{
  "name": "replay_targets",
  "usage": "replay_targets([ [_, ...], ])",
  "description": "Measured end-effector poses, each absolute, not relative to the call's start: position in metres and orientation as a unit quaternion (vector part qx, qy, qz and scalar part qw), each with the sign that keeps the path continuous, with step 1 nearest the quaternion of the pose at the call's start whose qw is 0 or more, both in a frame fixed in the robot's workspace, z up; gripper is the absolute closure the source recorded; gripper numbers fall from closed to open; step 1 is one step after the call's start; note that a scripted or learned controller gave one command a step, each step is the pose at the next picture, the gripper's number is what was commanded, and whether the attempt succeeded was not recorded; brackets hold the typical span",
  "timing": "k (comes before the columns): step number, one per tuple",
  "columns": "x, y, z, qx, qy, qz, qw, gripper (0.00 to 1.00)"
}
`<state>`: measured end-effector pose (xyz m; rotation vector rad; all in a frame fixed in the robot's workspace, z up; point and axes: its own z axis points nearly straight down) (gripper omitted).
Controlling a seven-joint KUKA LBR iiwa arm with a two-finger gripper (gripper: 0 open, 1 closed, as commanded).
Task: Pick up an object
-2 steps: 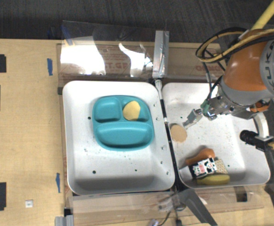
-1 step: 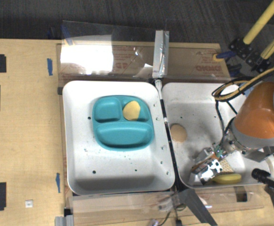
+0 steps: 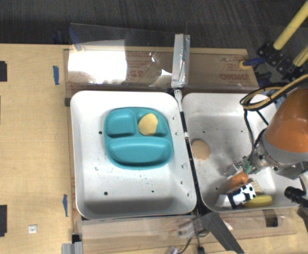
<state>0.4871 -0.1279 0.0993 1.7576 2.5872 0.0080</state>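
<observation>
Camera view puts our gripper (image 3: 245, 165) low in the right bin (image 3: 217, 110), just above the orange toy (image 3: 239, 178). That toy lies immediately nearward, touching the black-and-white piece (image 3: 243, 193) and yellow banana (image 3: 260, 199). We cannot tell the fingers' state.

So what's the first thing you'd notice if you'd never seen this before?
Probably the bright teal divided plate in the middle of the left white bin, with a round yellow thing in its upper right compartment. Then the big grey arm with its orange band reaching over the right bin, where small toys crowd the near edge.
</observation>
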Motion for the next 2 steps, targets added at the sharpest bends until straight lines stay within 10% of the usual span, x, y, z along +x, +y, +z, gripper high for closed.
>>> replay_targets([
  [1, 0.503, -0.065, 0.276, 0.607, 0.795, 0.0054, 0.006, 1.00],
  [2, 0.527, -0.058, 0.290, 0.217, 0.976, 0.0006, 0.004, 1.00],
])
